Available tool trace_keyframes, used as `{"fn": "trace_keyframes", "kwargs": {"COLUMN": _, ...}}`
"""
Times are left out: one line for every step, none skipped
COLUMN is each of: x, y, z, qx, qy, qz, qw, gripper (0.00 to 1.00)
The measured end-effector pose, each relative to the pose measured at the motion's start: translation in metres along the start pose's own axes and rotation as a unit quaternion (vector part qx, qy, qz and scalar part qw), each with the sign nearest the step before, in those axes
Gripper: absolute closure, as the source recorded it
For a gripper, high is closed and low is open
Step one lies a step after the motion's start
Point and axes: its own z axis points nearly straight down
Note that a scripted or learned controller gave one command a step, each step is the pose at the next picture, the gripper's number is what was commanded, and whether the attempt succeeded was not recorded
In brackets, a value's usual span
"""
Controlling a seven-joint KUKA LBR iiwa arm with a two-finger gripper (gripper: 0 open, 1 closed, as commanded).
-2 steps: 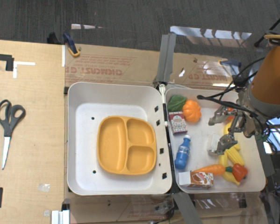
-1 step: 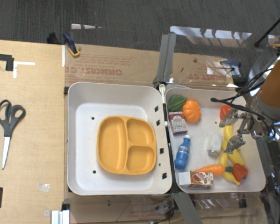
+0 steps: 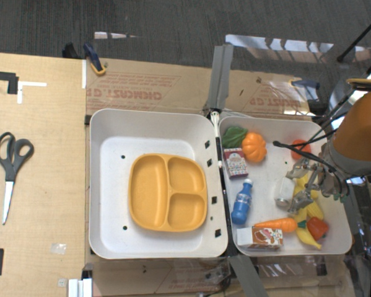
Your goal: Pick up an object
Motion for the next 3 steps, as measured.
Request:
{"fn": "trace_keyframes", "kwargs": {"x": -0.002, "y": 0.002, "z": -0.01, "qx": 0.001, "qy": -0.002, "qz": -0.002, "qw": 1.0, "gripper": 1.0}}
{"fn": "trace_keyframes", "kwargs": {"x": 0.034, "y": 0.052, "z": -0.105, "qx": 0.0, "qy": -0.001, "qz": 0.021, "qw": 0.9998, "gripper": 1.0}}
{"fn": "trace_keyframes", "kwargs": {"x": 0.034, "y": 0.051, "z": -0.105, "qx": 0.0, "qy": 0.0, "qz": 0.021, "qw": 0.9998, "gripper": 0.0}}
